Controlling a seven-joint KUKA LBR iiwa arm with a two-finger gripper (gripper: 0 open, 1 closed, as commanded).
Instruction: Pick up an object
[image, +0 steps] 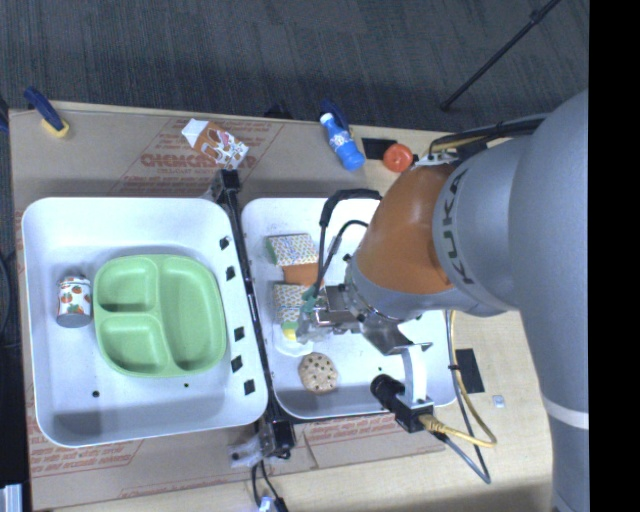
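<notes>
In the right bin (425, 400), a cookie (319, 372) lies nearest. Just beyond it, the jaws (312, 318) hover over patterned packets (291, 248); their spread cannot be told. The left bin (40, 300) holds a green divided plate (160, 312).

"KUKA" runs along the grey arm (500, 230) (cardboard (160, 160) print perhaps illegible).
</notes>
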